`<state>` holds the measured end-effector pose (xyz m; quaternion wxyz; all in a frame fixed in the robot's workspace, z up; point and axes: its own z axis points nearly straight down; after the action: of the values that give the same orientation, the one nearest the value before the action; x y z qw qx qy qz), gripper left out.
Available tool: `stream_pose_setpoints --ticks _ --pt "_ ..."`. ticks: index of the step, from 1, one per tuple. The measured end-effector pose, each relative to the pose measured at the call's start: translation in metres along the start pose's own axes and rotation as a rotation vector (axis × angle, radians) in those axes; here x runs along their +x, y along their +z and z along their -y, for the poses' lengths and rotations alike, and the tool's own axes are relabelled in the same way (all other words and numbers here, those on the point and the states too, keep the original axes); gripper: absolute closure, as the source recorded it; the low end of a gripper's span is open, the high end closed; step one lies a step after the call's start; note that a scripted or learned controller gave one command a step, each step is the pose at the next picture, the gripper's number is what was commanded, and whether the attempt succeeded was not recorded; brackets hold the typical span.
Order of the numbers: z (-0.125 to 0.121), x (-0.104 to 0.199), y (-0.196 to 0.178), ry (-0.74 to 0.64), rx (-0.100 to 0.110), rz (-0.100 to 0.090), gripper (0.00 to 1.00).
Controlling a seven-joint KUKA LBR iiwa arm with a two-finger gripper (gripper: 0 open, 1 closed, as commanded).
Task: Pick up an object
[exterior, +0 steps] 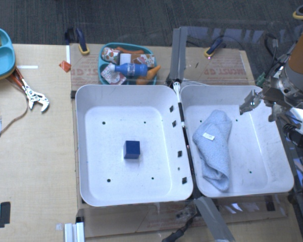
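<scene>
Over at the far left of the desk (35,155) sits part of a light blue tray (1,52), and just beside it a wrench (34,97) lies on the wood. Further along, behind the bins, there's a small teal tub (127,64) crammed with odds and ends, a blue bottle among them.

Then the left bin (91,115), which holds one small dark blue block (132,149) resting flat near its middle, well apart from every wall. Next to it the right bin (262,170) holds a pale blue cloth (215,147), crumpled and stretched from the bin's middle down toward its near edge, with a little white tag on it.

At the right edge the arm reaches in, and its gripper (253,104) hangs over the far right corner of the right bin, near the cloth's upper end but apart from it. From where I stand I cannot tell whether the fingers are spread or pinched together; nothing sits between them.

So I'd say the job has barely begun: both block and cloth lie untouched in their bins. Everything remains, meaning the descent, the grip and the lift. The cloth looks the nearer target.
</scene>
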<state>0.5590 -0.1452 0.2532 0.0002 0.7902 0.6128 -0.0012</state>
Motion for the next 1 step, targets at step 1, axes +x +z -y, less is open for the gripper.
stream_pose_setpoints --ticks 1 --pt "-0.0167 -0.006 -0.0717 0.011 0.0 0.0 0.0"
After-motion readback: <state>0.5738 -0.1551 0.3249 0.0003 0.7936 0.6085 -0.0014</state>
